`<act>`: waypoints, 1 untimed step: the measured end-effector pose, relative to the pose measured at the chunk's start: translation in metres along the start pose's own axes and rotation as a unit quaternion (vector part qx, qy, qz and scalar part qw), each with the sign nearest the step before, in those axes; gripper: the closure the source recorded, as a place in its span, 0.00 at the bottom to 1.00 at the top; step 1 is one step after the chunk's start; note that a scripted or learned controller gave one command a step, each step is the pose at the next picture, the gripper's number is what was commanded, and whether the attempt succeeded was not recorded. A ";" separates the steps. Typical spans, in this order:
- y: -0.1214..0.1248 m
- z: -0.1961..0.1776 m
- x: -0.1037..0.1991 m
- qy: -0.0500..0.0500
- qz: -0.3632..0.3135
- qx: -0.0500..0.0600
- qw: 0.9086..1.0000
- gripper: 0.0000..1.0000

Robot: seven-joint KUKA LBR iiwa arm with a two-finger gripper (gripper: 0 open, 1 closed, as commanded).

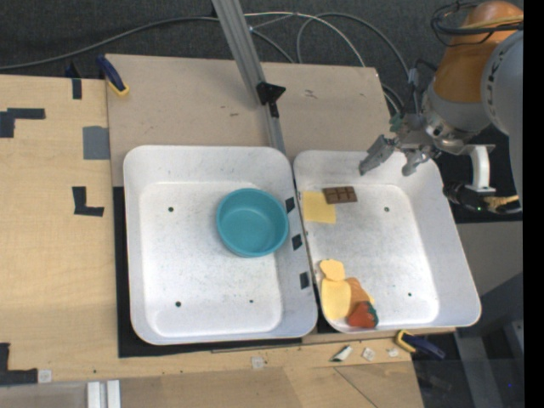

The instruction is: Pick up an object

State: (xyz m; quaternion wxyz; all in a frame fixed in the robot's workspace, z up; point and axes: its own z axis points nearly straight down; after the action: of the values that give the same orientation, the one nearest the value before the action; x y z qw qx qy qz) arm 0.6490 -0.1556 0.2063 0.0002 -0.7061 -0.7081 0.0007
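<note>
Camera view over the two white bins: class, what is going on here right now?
A grey robot arm with an orange band reaches in from the right. Its end effector hangs over the far edge of the right bin, fingers spread, holding nothing. In that bin lie a brown chocolate bar beside a yellow square, and, near the front, a cluster of yellow, orange and red toy food pieces. The left bin holds a teal bowl. Nothing has been picked up yet.
</note>
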 end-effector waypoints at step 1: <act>0.000 0.000 0.000 0.000 0.000 0.000 1.000 0.00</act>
State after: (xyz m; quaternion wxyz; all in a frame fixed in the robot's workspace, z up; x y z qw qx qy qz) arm 0.6489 -0.1558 0.2063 0.0003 -0.7062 -0.7080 0.0009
